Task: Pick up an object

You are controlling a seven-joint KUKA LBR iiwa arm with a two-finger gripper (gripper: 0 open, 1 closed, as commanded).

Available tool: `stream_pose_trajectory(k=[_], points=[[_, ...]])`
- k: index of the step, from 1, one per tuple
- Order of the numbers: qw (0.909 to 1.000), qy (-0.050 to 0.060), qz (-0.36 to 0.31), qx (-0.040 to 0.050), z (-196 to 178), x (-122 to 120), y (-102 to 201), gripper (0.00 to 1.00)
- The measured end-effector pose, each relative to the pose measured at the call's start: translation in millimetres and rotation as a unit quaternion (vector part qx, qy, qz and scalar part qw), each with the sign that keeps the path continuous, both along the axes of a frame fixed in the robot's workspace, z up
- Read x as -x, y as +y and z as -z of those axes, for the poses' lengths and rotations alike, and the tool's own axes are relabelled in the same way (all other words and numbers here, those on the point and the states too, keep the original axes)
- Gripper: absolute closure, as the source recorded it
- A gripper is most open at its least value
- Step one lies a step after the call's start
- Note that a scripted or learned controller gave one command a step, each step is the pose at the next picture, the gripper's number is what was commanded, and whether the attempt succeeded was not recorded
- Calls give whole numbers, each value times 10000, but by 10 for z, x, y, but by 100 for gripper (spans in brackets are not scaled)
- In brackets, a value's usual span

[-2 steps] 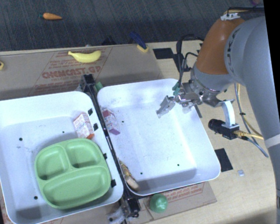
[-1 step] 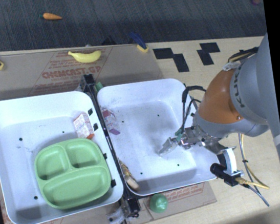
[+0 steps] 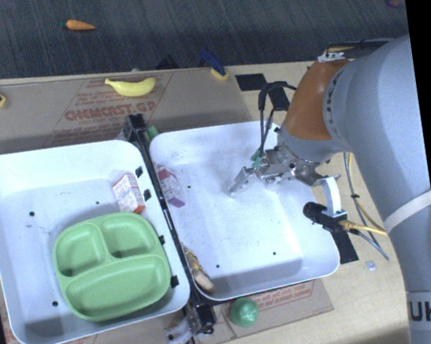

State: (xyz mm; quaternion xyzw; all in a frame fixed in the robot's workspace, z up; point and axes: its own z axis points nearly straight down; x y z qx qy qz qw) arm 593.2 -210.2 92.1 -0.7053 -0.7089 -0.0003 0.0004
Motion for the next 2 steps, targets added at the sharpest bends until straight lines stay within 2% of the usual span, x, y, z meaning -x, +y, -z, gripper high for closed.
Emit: stream_pose_trajectory(k=[1,2], points=[[10000,9,4,1,-442,691,-11,0],[10000,20,-9,-3,5,1172,-6,0]])
